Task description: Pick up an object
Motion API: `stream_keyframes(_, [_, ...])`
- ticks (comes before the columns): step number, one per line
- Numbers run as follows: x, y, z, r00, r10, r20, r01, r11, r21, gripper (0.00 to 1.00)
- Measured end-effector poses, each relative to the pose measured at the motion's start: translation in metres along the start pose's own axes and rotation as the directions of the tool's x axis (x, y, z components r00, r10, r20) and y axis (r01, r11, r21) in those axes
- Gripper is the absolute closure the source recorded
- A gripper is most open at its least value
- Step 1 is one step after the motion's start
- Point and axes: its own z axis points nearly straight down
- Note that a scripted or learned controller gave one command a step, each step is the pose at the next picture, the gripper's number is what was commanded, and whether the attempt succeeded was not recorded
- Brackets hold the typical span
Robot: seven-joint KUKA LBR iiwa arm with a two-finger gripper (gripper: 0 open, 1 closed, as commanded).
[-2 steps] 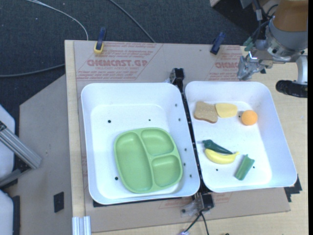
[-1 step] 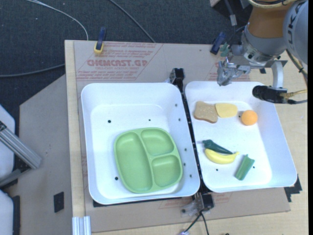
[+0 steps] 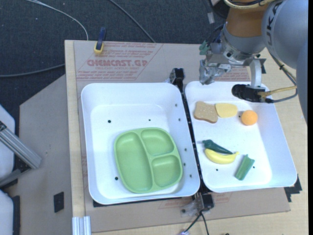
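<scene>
My gripper [image 3: 211, 72] reads as bare metal, dull silver, under a smooth orange band [image 3: 249, 13] with a soft sheen. Both white bins [image 3: 98, 106] look like glossy moulded plastic. The green divided plate [image 3: 146, 159] is smooth plastic too, more satin than shiny. Bread slice [image 3: 205, 111] looks matt and porous; the banana [image 3: 221, 156] and orange ball [image 3: 249, 117] look slick, probably toy plastic. Under everything, the board [image 3: 122, 60] is matt brown cardboard, printed red.
</scene>
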Motion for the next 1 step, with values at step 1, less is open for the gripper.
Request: stream_keyframes(1, [0.0522, -0.0044, -0.0047, 1.000, 0.000, 0.001, 0.000, 1.000, -0.001, 1.00])
